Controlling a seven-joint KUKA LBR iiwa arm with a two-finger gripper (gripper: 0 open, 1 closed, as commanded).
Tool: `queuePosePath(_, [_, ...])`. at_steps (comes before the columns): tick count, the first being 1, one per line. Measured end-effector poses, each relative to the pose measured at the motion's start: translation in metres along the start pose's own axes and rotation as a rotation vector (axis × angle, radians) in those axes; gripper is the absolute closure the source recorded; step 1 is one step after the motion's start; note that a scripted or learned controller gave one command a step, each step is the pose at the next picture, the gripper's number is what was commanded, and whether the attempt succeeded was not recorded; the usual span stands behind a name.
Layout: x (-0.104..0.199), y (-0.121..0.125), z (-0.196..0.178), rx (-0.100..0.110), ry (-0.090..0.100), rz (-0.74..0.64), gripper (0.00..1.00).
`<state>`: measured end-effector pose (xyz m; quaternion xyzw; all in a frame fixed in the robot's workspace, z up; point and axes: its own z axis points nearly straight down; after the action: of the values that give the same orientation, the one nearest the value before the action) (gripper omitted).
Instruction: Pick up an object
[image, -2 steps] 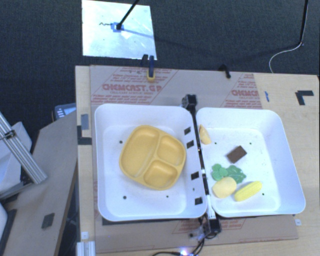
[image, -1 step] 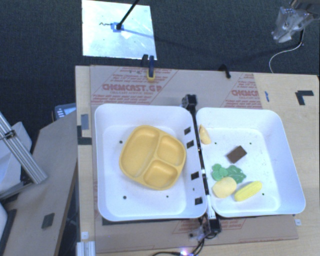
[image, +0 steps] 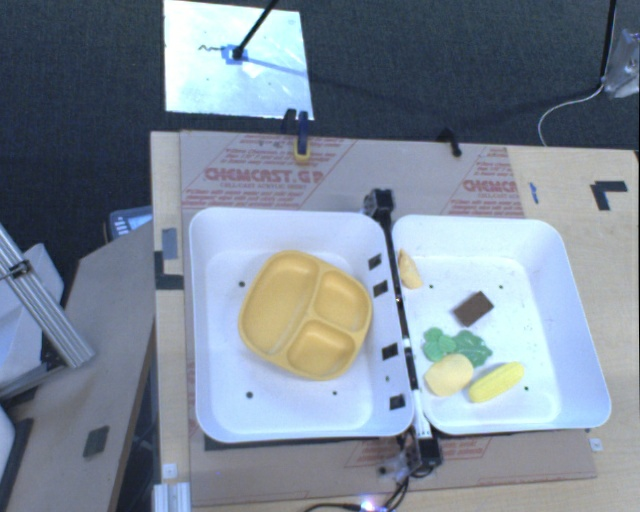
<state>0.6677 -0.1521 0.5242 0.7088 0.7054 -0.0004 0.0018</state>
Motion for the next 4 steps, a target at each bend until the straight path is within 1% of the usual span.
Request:
queuePosePath(1, [0.022, 0.001, -0.012, -0.002, 0.003, -0.01, 1.0])
queuePosePath(2, [-0.059, 0.0, 0.016, 0.002, 0.0, 0.001, 1.0])
queuePosePath(3, [-0.051, 0.001, -0.013, -0.003, 0.001, -0.009, 1.0])
queuePosePath(4, [-0.015, -0.08, -0.014, -0.003, 0.003, -0.011, 1.0])
